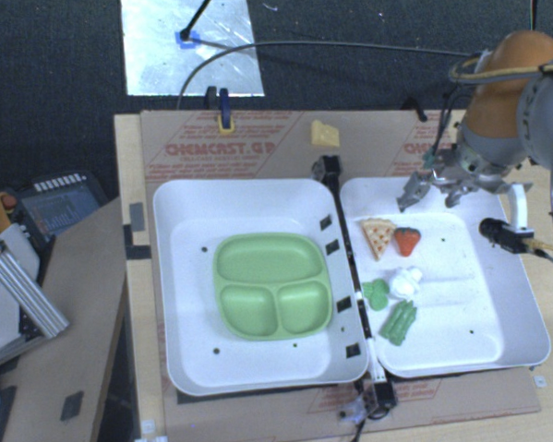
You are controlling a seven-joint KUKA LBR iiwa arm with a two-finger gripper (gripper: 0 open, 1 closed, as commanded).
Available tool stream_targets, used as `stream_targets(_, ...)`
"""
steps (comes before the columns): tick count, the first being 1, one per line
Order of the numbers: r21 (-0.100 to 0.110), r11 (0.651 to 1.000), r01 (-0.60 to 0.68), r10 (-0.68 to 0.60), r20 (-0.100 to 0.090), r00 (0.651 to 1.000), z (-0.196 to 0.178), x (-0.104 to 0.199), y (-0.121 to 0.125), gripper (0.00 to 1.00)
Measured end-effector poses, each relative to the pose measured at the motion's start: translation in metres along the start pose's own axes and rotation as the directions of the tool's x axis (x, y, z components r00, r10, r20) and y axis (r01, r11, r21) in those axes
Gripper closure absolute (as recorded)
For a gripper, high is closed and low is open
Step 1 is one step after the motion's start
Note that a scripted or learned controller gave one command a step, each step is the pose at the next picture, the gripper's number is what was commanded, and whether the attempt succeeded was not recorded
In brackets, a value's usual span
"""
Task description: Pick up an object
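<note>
**The pincer hangs over the right bin**

We see two white bins side by side on the counter (136, 269). The left bin (179, 211) is in the middle of the picture. It holds a green tray (269, 285) with three parts, one wide part on top and two small ones below.

The right bin (502, 296) holds the toys. Near its upper left we see a pizza slice (378, 235), and a red toy (407, 242) sits just beside it, on its right. Lower down, close to the wall between the bins, there is a small round green toy (375, 294). A white toy (406, 282) is touching it on the right. Below those two lies a long green toy (398, 322), tilted, with its low end toward the bottom of the picture.

The arm (510, 92) comes in from the upper right of the picture. It is grey with an orange part on top. The pincer (434, 191) hangs over the top edge of the right bin, up and to the right of the pizza slice. Its fingers look spread apart, and we see nothing between them. It is not touching any toy.

A small yellow block (325, 133) lies on the brown board above the bins. A blue and yellow clamp (222, 107) sits at the top of that board. A shiny square sheet (191, 44) is in the upper left of the picture.
</note>
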State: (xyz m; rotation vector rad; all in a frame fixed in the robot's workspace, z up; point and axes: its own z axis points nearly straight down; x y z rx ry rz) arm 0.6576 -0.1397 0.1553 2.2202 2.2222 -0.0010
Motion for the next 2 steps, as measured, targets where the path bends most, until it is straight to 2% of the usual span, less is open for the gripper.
stream_targets(1,0.000,1.000,0.004,-0.004,0.000,1.000,0.058,0.000,0.008,0.00)
stream_targets(2,-0.006,1.000,0.005,-0.005,0.000,1.000,0.043,0.000,0.010,1.00)
